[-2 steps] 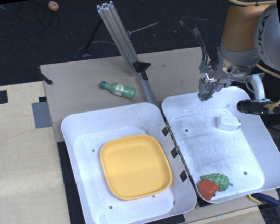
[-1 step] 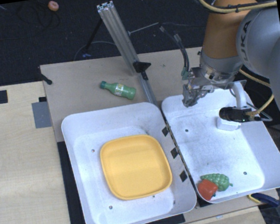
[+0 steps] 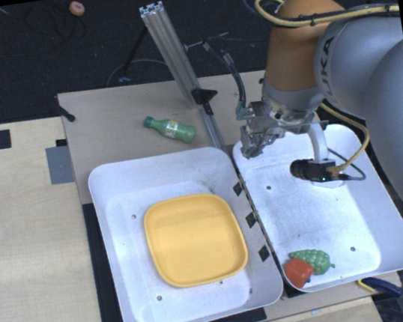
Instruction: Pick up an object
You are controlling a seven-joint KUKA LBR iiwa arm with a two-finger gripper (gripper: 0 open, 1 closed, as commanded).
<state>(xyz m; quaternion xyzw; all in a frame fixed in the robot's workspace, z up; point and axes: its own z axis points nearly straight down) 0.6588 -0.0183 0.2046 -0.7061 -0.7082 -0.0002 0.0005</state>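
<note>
- Hovering over the far left corner of the right bin (image 3: 366,244), the gripper (image 3: 259,140) carries nothing that can be seen; how wide it stands I cannot tell
- The nearest candidate, a red and green toy (image 3: 307,265), lies at that bin's near left corner, well apart from the tool
- A yellow plate (image 3: 195,238) fills the left bin (image 3: 110,209); a green bottle (image 3: 170,129) lies outside on the bench
- Best to travel toward the toy, centre over it, and descend clear of the wall

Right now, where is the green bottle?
The green bottle lies on its side on the bench, outside both bins, just beyond the far edge of the left bin, left of the metal rail.
</note>
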